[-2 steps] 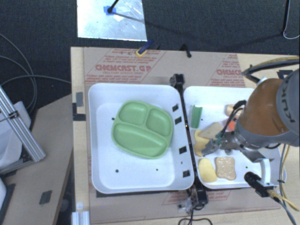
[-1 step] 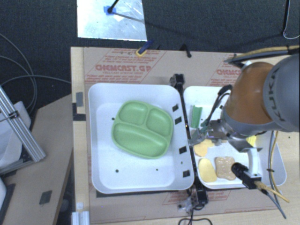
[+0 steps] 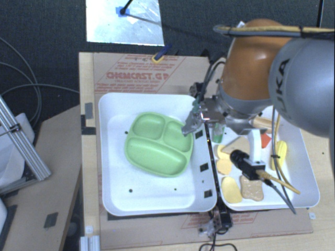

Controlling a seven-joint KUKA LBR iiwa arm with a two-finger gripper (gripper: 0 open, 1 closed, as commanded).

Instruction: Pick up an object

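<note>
A light green divided plate [image 3: 157, 143] lies in the left bin [image 3: 152, 197], slightly right of its middle. My gripper [image 3: 190, 124] hangs over the plate's right rim, close to the wall between the two bins. Nothing shows in its grasp. The arm's grey and orange body covers the back part of the right bin [image 3: 306, 184].
The right bin holds small food toys: two pale yellow pieces [image 3: 225, 166], a tan toast slice [image 3: 253, 189], a yellow banana-like piece [image 3: 281, 151], an orange piece [image 3: 265, 140], a white piece [image 3: 255, 143] and a green item [image 3: 218, 133] under the wrist. Cardboard lies behind the bins.
</note>
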